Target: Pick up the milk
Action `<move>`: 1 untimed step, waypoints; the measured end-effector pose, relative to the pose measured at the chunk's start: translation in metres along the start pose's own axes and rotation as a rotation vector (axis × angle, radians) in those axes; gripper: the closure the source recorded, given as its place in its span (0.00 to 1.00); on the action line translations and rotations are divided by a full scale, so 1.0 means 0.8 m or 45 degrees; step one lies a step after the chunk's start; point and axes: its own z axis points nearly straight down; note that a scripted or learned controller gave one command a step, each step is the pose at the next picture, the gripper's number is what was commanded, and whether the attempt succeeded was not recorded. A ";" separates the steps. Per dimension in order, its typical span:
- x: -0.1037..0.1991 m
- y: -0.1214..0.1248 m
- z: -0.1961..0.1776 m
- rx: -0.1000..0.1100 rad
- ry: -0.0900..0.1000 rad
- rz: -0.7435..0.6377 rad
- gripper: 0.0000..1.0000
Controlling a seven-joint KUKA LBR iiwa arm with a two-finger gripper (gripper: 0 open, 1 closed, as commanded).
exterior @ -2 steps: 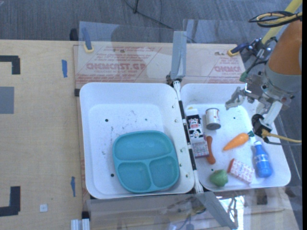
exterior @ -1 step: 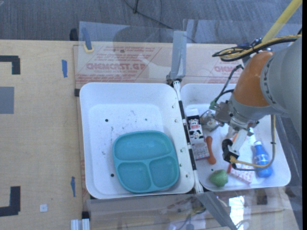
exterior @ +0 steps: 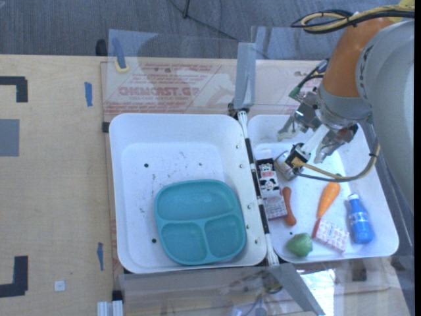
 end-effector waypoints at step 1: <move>-0.166 0.041 0.014 0.005 0.000 0.004 0.00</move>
